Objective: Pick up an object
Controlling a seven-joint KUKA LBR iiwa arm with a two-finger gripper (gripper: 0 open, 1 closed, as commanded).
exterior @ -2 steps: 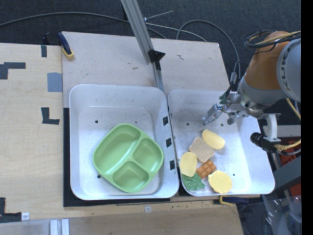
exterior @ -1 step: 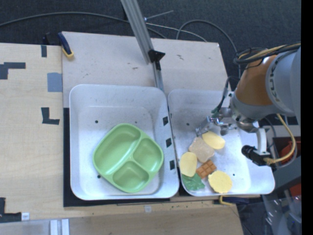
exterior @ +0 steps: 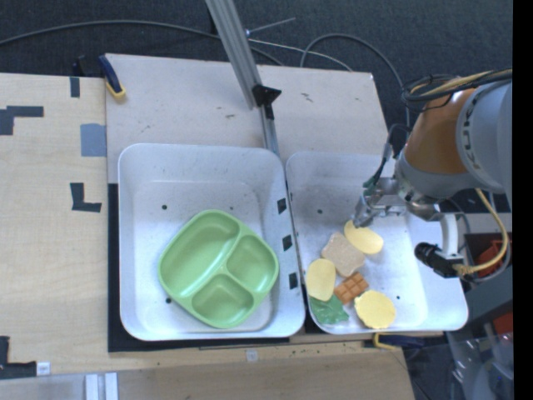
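The claw (exterior: 364,217) hangs low in the right bin (exterior: 416,307), its tip just above or touching the upper edge of a yellow oval piece (exterior: 365,240); whether it is open or closed, or has hold of anything, cannot be told from this slanted view. That oval lies in the middle of the right bin, touching a tan bread slice (exterior: 342,252) on its lower left. Further down sit a second yellow piece (exterior: 321,278), an orange waffle (exterior: 351,287), a green leaf (exterior: 330,309) and a yellow disc (exterior: 376,308), all crowded close together. The main risk seems to be that crowding: a descent landing on the oval's rim rather than across its middle could tip or slide it, and a finger could wedge against the bread and push both pieces along instead of closing round one. The pieces look flat and smooth, so a shallow grip could slip off on lifting. The left bin (exterior: 133,223) holds a green tray (exterior: 218,267), well apart from the claw, and both bins rest on the bench (exterior: 183,98).
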